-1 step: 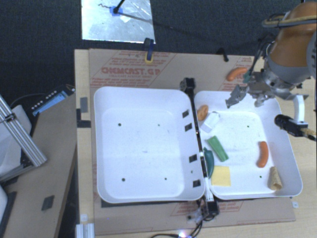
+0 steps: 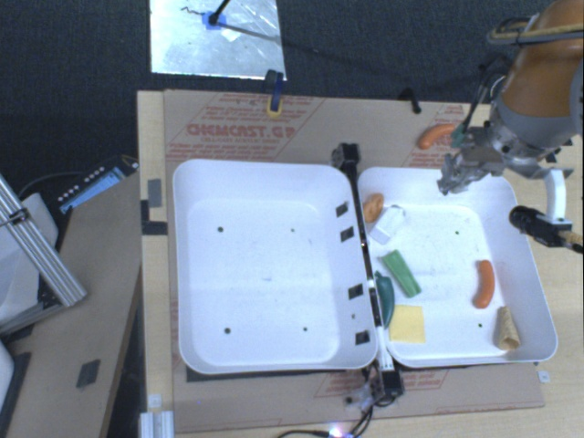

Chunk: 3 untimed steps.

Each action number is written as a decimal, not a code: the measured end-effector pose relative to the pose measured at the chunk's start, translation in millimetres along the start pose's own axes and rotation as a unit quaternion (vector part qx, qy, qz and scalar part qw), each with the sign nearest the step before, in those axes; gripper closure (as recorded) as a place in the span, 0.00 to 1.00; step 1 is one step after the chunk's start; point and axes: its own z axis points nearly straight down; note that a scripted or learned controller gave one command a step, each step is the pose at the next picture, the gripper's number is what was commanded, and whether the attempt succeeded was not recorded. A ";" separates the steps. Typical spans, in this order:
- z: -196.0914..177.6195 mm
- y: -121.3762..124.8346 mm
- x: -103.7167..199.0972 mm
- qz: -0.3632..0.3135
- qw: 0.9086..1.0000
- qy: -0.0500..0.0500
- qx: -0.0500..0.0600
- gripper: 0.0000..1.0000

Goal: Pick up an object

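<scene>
Nothing is picked yet — the gripper [image 2: 453, 182] hovers at the right bin's [image 2: 534, 286] upper edge, whether parted or closed I cannot tell, while the orange sausage [image 2: 484, 284] lies lower right — untouched.

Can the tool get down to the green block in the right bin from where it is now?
Probably yes. The tool hangs over the right bin's far edge, and the green block lies uncovered on the bin floor, apart from the yellow square and the sausage.
</scene>
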 end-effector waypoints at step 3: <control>-264.2 -57.4 56.7 -0.001 1.000 0.000 -0.002 1.00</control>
